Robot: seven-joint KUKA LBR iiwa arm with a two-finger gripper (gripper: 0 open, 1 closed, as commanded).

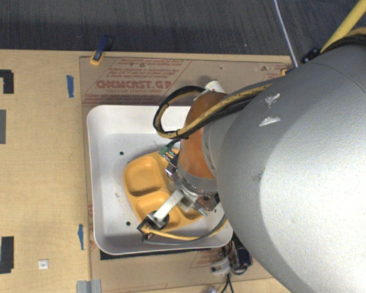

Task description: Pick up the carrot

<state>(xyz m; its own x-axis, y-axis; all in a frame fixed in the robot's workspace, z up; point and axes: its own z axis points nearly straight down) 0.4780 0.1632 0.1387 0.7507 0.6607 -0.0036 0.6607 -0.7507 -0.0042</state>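
Arm low over the white bin [104,182] on the desk [36,182]

The grey arm [293,176] reached in from 3 o'clock, its end effector [189,195] above a yellow two-compartment dish [143,179] toward the bin's 6 o'clock side; whether the end effector was spread or pressed together could not be told, nor could the carrot's place

One white bin [107,163], one yellow tray [143,177]

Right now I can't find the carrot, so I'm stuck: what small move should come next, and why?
Probably raise the arm a little. It hangs low over the white bin and covers part of the yellow dish, so whatever lies beneath is hidden.
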